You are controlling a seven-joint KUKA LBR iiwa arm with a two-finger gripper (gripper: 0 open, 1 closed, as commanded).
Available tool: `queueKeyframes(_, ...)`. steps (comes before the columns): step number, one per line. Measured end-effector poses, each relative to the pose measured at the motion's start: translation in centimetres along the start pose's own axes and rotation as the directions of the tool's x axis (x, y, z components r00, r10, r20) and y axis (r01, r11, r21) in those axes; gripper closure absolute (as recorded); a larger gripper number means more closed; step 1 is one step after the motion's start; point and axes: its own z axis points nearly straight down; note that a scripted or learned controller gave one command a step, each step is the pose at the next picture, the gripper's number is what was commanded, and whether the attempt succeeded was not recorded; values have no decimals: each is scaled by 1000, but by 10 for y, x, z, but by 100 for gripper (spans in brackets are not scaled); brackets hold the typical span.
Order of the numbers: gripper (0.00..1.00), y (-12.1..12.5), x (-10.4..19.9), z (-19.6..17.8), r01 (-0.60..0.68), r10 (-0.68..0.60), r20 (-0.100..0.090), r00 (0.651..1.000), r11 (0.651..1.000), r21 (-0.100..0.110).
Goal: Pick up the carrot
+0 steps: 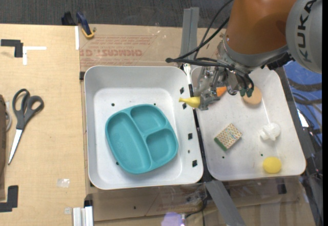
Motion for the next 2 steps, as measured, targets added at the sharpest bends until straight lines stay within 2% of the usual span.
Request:
queueKeyframes(1,100,53,-41,-21,-36,36,2,999,999,0)
queueKeyframes(2,100,95,32,-6,61,-61,-1,998,998,0)
